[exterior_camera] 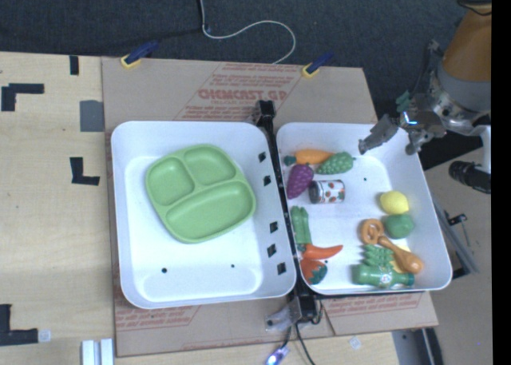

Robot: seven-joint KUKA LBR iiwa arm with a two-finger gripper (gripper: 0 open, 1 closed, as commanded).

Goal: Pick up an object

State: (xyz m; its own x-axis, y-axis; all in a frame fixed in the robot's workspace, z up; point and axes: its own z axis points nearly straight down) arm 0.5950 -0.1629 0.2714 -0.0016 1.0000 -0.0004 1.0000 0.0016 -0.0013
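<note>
The arm (467,52) is cut off by the top and right edges, its upper links out of frame. The gripper (393,133) shows as a dark, blurred shape over the right bin's (435,212) far rim. The can (327,191) carries a label too small to read. Toys at the near corner (383,263) overlap (individual outlines cannot be separated). The cable (239,32) leaves the top edge.

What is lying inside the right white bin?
The right bin holds toy foods: a carrot, purple grapes, a small can, a lemon, a lime and others in front. Some of these overlap, so the parts underneath are covered.
</note>
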